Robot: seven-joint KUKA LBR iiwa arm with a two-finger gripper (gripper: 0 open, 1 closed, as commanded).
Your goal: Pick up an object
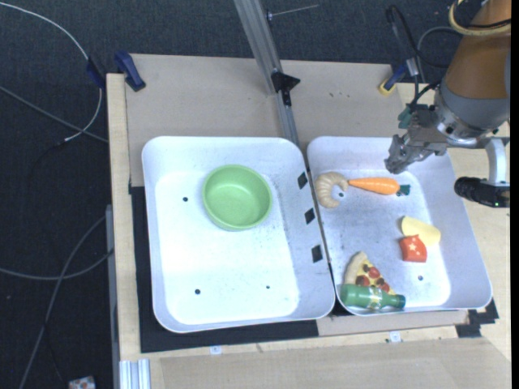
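Gripper (397, 162) hangs over right bin (462, 241) far edge, just above carrot (373, 186); its opening we cannot tell. Carrot we judge light, stiff, slick plastic; take it across the thick middle.

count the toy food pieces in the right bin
6: croissant and carrot near the top, yellow piece and red piece at right, pizza slice and green bottle at the front.

You had no readable text, label, brand, number or sign anywhere on the tabletop (211, 104), bins or objects.
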